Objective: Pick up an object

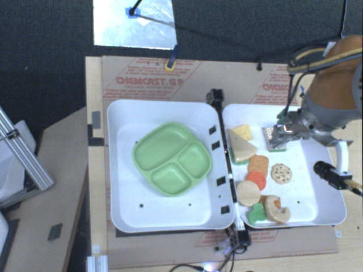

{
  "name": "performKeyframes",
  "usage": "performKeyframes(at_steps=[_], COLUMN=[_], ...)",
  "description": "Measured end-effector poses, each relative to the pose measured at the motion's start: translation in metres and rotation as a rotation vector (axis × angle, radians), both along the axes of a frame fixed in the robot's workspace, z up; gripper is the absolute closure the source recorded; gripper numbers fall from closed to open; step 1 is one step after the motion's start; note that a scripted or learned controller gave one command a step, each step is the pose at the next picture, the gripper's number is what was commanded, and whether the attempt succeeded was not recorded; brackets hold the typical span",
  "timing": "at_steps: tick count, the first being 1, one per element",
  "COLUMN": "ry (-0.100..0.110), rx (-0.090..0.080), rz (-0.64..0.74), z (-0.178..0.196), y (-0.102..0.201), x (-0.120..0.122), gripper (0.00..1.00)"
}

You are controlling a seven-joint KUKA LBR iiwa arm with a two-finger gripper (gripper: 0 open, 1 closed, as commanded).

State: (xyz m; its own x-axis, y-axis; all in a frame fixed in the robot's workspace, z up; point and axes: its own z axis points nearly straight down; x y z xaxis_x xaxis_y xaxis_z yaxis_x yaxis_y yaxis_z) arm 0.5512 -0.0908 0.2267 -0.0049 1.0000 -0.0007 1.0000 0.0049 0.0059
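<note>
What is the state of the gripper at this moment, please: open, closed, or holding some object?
Gripper: cannot be told; it hangs low over the right bin, beside the toy sandwich, and no object is seen in its grasp.

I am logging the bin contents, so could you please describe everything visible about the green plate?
The green plate is a pale green, rounded-square tray that looks like matte plastic, divided into three compartments: one large and two smaller. It lies flat and right way up, turned at an angle, near the middle of the left bin, resting on its floor. Nothing lies in it or touches it otherwise.
</note>
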Motion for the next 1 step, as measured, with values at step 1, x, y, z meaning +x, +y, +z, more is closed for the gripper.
performKeyframes(at_steps=[1], ry=[0.006], rx=[0.003], rz=[0.003], z=[-0.0093], y=[0.0464], x=[-0.0124], gripper=[1.00])
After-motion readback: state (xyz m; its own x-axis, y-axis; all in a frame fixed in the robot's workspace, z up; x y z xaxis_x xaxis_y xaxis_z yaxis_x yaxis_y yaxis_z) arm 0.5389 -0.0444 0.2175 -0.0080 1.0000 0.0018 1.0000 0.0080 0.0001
